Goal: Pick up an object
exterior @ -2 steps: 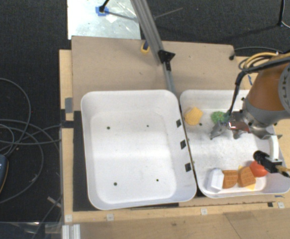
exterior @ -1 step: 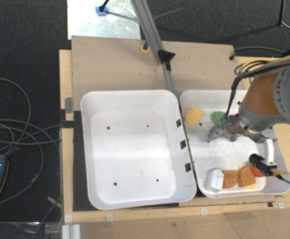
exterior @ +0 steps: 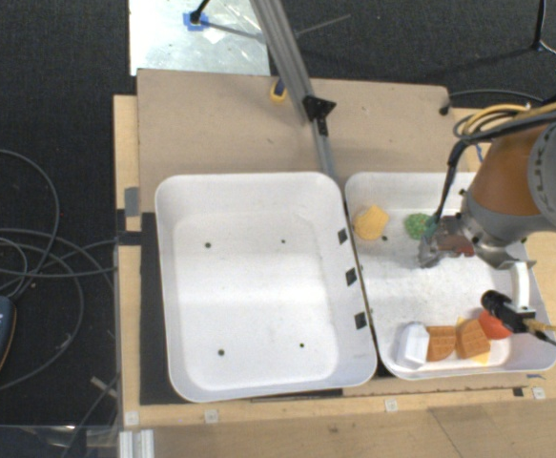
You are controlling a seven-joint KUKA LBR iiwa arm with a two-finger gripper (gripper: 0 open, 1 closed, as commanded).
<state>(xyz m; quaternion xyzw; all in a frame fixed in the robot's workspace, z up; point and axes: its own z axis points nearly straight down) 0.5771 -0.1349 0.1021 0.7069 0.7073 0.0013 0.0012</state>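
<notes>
Your claw sits low in the right bin, right of frame centre, just beside a green object; you cannot tell how it is set. A yellow object lies left of that. Along the bin's lower edge: a white piece, two orange blocks, a red object.

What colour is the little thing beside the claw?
Green, seen in the camera view.
</notes>
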